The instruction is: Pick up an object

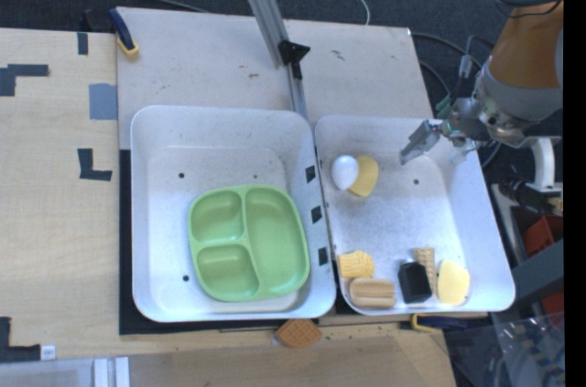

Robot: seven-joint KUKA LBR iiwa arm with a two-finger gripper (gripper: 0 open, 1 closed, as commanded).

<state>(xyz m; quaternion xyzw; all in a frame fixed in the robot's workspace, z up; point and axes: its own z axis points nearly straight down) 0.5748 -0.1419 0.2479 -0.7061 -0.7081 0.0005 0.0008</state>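
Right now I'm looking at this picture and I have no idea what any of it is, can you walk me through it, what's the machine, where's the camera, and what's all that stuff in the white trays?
One camera looks down at a slant on a bench. The grey and orange shape at the right is a robot arm; its gripper is the small dark part at its end, hanging over the far right corner of the right bin. Nothing can be seen between its fingers.

Two shallow white bins sit side by side. The left bin holds a green divided plate. The right bin holds a white egg-like piece touching a yellow piece, and along its near edge a row of small toy foods: a waffle-like piece, a tan bun-like piece, a black block and a pale yellow piece.
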